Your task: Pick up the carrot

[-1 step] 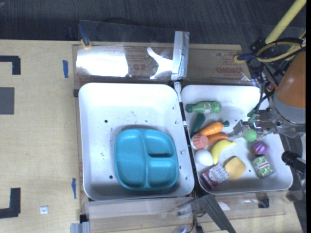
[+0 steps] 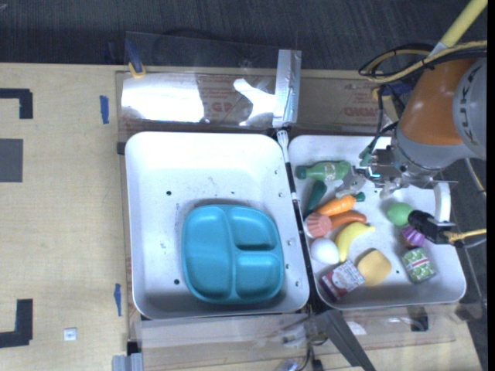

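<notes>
The carrot (image 2: pixel 339 205) is orange with a dark green top. It lies aslant in the right bin (image 2: pixel 451 287), near that bin's left wall, its tip pointing up and to the right. My gripper (image 2: pixel 370 175) hangs over the upper middle of the right bin, just above and to the right of the carrot's tip. The grey wrist and orange band (image 2: pixel 433 110) rise behind it. I see nothing lifted off the bin floor.
Around the carrot lie a green bottle (image 2: pixel 325 170), a pink round item (image 2: pixel 318 225), a banana (image 2: pixel 352 236), a white egg (image 2: pixel 325 250), a yellow lump (image 2: pixel 374 266), a green lime (image 2: pixel 400 213) and small cans. A blue divided plate (image 2: pixel 232 252) sits in the left bin (image 2: pixel 155 161).
</notes>
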